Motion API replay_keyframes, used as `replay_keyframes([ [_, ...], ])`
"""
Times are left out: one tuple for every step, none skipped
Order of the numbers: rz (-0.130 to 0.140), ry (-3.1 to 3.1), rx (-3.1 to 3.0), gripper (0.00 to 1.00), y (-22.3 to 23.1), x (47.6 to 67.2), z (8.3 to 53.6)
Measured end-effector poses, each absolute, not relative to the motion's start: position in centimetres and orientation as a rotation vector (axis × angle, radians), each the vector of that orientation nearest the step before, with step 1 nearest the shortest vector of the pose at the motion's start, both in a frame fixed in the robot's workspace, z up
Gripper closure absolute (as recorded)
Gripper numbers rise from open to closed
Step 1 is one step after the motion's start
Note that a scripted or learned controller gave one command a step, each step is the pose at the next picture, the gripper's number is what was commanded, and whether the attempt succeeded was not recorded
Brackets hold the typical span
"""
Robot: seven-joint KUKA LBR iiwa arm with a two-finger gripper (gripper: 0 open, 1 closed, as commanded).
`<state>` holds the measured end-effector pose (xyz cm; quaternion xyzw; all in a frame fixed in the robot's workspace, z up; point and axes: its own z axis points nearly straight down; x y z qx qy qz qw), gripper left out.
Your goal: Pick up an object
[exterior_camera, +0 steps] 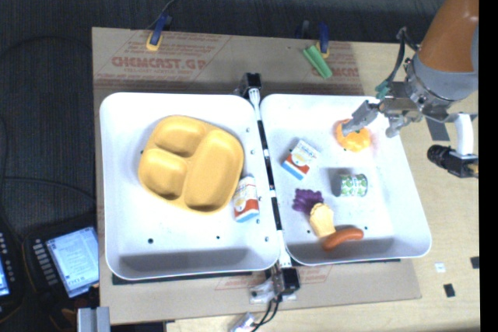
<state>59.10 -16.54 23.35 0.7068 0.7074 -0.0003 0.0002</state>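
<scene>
My gripper point(377, 119) hangs over the back right part of the right bin point(405, 198), open, with nothing between its fingers. One fingertip point(360, 117) is just above an orange and yellow toy point(354, 138) lying near the bin's back. Further forward in the same bin lie a small white and orange carton point(299, 158), a green and white can point(352, 184), a purple grape bunch point(305, 200), a yellow cone-shaped toy point(320, 219) and a red sausage point(342, 238).
The left bin point(124, 229) holds a large yellow moulded piece point(191, 162) and a small bottle point(246, 198) against its right wall. A green clip point(317, 61) and a blue clip point(159, 31) sit on the cardboard behind the bins.
</scene>
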Motion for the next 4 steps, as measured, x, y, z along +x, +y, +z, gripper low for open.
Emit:
replay_keyframes([
  [0.012,2.213,2.214,0.00,-14.8,61.5,10.1],
  [0.016,2.207,2.210,0.00,-12.3,58.5,9.2],
  [0.025,2.208,2.209,1.00,-12.1,58.8,10.6],
  [0.024,2.209,2.210,0.00,-12.1,58.8,10.5],
])
